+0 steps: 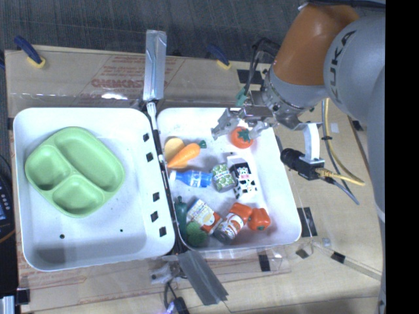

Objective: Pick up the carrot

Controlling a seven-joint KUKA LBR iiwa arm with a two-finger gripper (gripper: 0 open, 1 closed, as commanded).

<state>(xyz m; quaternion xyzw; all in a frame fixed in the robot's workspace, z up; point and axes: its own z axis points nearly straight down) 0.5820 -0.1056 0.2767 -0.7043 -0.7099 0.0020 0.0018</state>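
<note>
Currently the gripper (241,124) sits over the far part of the right bin (283,187), its fingers (224,122) spread moderately apart with nothing visibly between them. A small red tomato-like toy (240,137) lies just beneath and beside the fingertips; whether they touch it cannot be told. The carrot (184,154) rests on the floor of the right bin near its left wall, well apart from the gripper. Its long axis runs diagonally, one end toward the upper right and the other toward the lower left, just beside a yellow-orange rounded toy (172,147). A blue bottle (194,178) lies just below the carrot. The left bin (39,241) holds a green divided plate (73,170). Both bins stand on the bench (347,227).
</note>
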